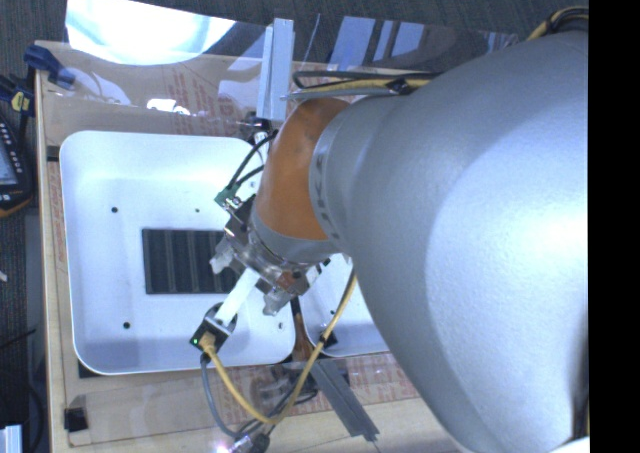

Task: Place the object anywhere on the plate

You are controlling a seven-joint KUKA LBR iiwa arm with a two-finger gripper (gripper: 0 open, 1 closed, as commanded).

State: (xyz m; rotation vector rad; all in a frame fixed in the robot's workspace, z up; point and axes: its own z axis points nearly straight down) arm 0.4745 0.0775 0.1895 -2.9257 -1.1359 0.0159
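A dark ribbed rectangular plate lies flat on the floor of the left white bin. My gripper hangs over the plate's right end, seen from above beneath the orange band and wrist. The wrist and the big grey arm hide whatever sits under and to the right of the gripper, so I cannot make out any object there.
The grey arm covers most of the right bin, of which a small strip shows near the front. A clear panel stands behind the bins. Yellow cables loop over the bench's front edge.
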